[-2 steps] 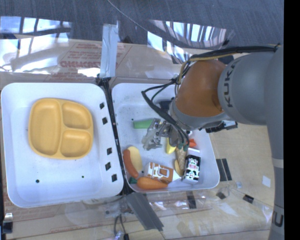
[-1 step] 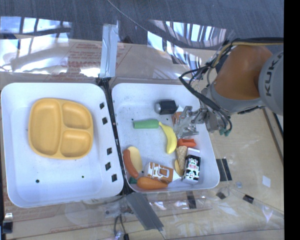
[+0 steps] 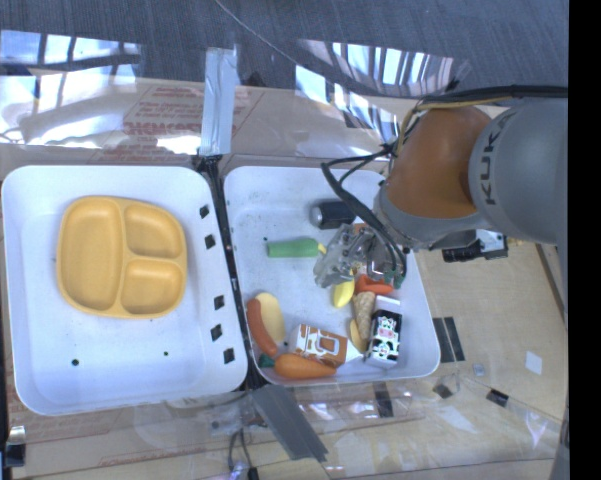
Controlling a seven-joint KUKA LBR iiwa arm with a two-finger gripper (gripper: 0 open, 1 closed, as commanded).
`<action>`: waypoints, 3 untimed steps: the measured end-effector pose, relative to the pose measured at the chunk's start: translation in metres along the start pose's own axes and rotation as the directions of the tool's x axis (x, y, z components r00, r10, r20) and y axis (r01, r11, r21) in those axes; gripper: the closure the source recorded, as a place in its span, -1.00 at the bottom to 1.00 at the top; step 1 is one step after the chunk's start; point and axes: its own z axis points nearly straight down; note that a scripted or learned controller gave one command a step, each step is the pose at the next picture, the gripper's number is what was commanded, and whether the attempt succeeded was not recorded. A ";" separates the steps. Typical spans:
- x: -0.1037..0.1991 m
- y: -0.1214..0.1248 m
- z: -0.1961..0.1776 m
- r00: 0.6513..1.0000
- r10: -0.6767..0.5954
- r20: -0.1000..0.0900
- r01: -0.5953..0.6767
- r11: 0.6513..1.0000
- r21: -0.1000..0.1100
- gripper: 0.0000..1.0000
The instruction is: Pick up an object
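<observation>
My gripper (image 3: 348, 260) hangs low over the middle of the right bin (image 3: 280, 193), with the arm coming in from the right. Just left of it lies a green vegetable (image 3: 293, 249). Directly below it lies a small yellow piece (image 3: 342, 294), with a red-orange piece (image 3: 377, 287) beside that. Nothing can be seen between the fingers.
Along the right bin's near edge lie a hot dog (image 3: 264, 323), an orange-and-white box (image 3: 320, 343), an orange sausage-shaped piece (image 3: 300, 367), a cone (image 3: 363, 313) and a cow-print carton (image 3: 384, 336). A yellow divided plate (image 3: 123, 256) lies in the left bin (image 3: 40, 368).
</observation>
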 end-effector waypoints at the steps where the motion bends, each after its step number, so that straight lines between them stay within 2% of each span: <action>1: -0.060 0.042 -0.069 0.994 -0.113 0.008 0.113 0.994 0.001 1.00; 2: 0.016 0.060 0.020 0.943 -0.334 -0.002 0.334 0.943 0.000 1.00; 3: -0.013 -0.008 -0.013 0.993 -0.114 0.005 0.114 0.993 0.002 1.00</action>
